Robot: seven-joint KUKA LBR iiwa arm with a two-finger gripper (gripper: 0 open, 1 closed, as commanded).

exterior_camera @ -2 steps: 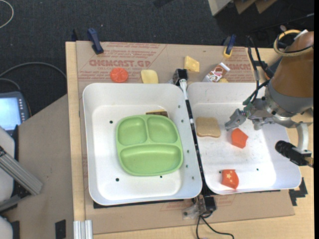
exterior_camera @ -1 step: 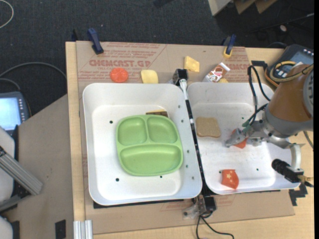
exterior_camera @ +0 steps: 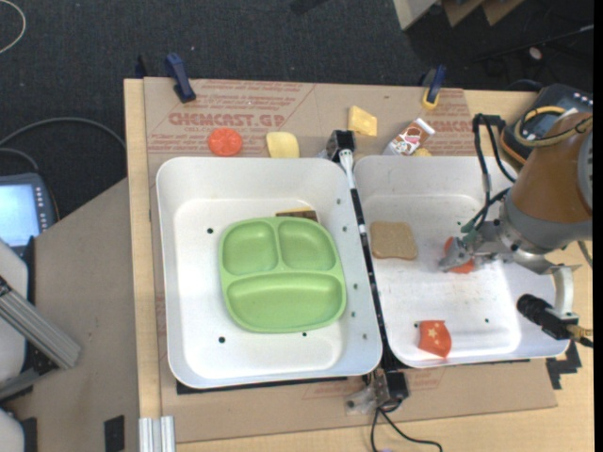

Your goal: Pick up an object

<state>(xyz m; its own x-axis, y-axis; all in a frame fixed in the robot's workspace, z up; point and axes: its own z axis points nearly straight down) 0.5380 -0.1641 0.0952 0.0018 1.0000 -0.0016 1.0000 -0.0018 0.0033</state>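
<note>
Smooth green divided plate (exterior_camera: 281, 274), rounded corners

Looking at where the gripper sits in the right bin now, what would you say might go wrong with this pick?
1. The gripper is down on a small orange-red piece that is mostly hidden under it; such a low, small item may slip out as the arm lifts.
2. The slice of bread lies close to the left, so a sideways sweep might nudge it.
3. The red item with a yellow star sits near the right bin's front wall, where a later pick may be cramped.
</note>
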